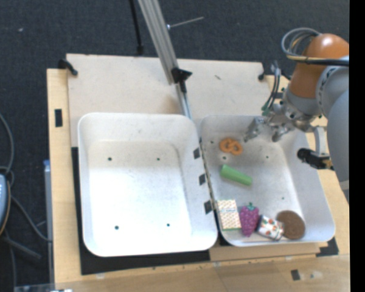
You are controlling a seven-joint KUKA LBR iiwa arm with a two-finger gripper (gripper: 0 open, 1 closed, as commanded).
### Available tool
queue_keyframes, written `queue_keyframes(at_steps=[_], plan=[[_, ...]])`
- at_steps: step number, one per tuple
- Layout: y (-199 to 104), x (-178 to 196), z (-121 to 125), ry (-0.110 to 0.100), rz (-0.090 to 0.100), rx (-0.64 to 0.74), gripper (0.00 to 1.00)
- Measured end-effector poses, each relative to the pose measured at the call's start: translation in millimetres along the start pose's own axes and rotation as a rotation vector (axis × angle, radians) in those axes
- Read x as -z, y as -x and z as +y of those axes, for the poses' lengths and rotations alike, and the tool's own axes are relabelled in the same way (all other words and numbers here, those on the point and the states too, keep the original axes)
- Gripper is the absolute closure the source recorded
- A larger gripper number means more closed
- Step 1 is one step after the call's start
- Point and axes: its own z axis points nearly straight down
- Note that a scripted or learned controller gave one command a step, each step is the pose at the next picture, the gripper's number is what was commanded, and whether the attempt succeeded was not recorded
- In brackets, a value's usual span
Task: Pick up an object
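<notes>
Objects for picking lay in the right bin (304,181) as I watched remotely. An orange pretzel-shaped piece (230,146) sat toward its ten o'clock corner, with a green cylinder (236,175) just below it, nearer the centre. Along the six o'clock edge ran a row: a patterned box (228,214), a purple grape-like toy (249,218), a small printed can (269,227) and a brown disc (291,224). My gripper (265,129) hovered at the bin's twelve o'clock rim, fingers spread apart, holding nothing. The left bin (140,181) sat just beside.
</notes>
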Motion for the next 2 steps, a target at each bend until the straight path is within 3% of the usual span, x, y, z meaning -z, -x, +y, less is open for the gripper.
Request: queue_keyframes(at_steps=[1, 2], plan=[[2, 16, 2, 0.009, -0.006, 0.003, 1.00], [1, 83, 5, 0.014, -0.001, 0.000, 1.00]])
